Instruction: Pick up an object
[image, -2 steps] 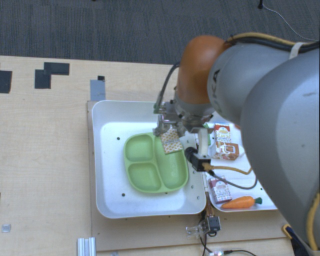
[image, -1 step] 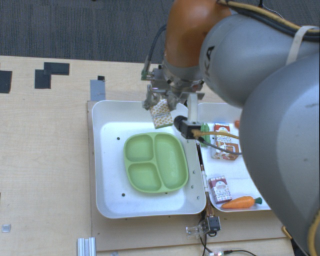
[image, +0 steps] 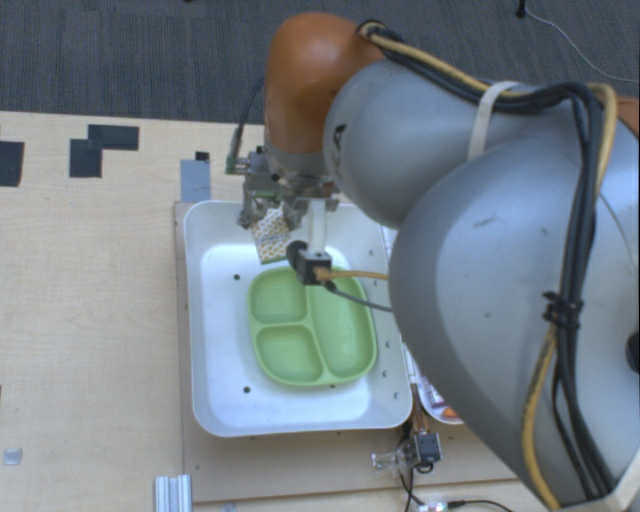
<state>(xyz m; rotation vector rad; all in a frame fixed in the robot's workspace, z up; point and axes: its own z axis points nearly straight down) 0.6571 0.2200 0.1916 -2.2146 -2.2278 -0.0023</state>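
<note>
Tool: the tool (image: 272, 222) hangs over the white bin's (image: 215, 330) far edge.
Grip: clenched on a small patterned paper packet (image: 269, 238).
Tray: pale green three-compartment plastic tray (image: 312, 330) lies at five o'clock, just beside.

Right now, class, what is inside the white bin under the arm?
The white bin holds a green divided plate with three compartments. Near the end effector sits a small patterned packet. The arm covers the bin's right side, so anything there is hidden.

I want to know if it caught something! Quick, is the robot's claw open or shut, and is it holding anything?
Gripper: over the white bin, by the green tray; open or shut cannot be told.
</note>
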